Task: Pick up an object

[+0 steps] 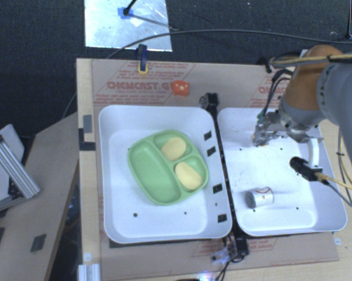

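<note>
Grey can (pixel 259 197) lying in right bin (pixel 284 220), apart from tool (pixel 262 137)

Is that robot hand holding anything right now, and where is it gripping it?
Nothing shows in the gripper. It hangs over the right bin, and the small can lies well apart from it, nearer the front.

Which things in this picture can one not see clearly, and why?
- Small grey cylinder in the right bin: too small and blurred to identify.
- Two yellow pieces in the green tray: blurred, kind unclear.
- Right bin's far right corner: hidden by the arm.
- Arm: cut off by the camera view's right edge.
</note>
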Controlling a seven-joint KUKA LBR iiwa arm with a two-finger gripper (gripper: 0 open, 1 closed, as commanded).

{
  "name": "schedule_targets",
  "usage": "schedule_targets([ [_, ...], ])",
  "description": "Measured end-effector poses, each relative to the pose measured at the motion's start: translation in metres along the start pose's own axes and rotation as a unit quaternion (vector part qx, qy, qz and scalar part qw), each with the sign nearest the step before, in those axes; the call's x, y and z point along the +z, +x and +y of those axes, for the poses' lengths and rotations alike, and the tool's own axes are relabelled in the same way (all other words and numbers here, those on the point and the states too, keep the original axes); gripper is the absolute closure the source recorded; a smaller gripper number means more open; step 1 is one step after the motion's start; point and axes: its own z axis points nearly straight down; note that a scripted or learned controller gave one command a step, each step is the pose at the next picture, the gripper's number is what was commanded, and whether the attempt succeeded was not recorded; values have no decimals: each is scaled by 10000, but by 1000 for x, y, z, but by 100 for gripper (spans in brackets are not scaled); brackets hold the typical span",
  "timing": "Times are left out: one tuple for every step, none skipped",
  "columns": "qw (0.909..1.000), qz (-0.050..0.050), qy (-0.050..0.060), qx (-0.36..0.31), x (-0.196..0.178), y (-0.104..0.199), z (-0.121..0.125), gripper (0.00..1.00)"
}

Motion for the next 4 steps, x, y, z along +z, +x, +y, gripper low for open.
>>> schedule_targets([
  [10000,-2,-18,2,-64,-4,1,100],
  [10000,-3,-23,-20,-119,-5,3,100],
  [10000,-2,-15,-26,-160,-5,4,100],
  [10000,6,8,-39,-143,45,8,100],
])
